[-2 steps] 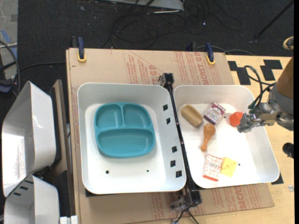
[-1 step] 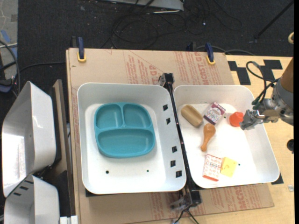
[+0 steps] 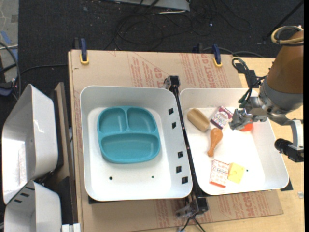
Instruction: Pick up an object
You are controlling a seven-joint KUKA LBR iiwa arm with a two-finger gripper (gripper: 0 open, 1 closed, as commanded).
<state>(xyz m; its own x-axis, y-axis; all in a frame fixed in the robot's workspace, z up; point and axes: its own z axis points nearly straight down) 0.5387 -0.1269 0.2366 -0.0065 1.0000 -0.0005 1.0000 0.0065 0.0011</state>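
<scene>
The gripper hangs in the right bin, over a red thing just right of the drumstick; its grip cannot be told.

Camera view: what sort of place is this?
Likely a robotics lab test bench: two shallow white bins on a clamped cardboard sheet, loose black cables on the floor, and a grey arm's gripper over toy food.
</scene>
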